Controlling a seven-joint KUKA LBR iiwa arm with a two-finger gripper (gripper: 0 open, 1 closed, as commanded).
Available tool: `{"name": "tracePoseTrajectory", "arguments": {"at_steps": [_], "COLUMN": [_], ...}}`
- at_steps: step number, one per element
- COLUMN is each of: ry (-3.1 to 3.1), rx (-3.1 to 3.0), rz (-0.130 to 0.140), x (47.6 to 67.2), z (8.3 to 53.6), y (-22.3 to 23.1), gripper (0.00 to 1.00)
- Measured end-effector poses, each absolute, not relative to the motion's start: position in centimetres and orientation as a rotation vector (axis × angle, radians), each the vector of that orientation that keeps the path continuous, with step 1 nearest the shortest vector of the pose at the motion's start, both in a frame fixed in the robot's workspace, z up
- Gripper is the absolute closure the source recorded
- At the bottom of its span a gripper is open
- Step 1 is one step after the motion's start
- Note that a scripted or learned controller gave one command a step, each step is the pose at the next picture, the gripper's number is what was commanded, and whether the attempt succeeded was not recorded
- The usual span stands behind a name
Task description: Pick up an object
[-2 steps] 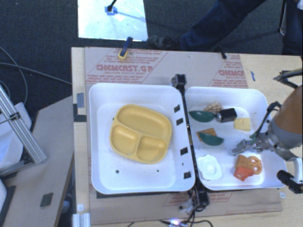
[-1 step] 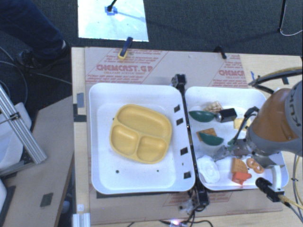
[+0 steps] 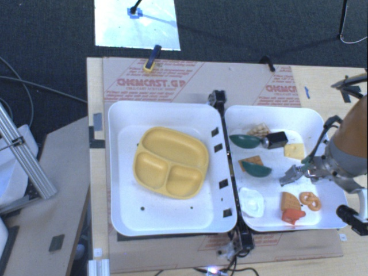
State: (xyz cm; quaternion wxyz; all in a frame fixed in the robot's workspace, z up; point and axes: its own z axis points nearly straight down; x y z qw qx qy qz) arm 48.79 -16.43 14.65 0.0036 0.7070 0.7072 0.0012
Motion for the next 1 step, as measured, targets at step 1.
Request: {"name": "tracePoseTrajectory", "arguments": {"at_steps": [1], "ry": [2.218], "rx": [2.224], "rz": [-0.002], "x": [48.57], "z": [8.15], "y": [-20.89], "gripper": [0.0]}}
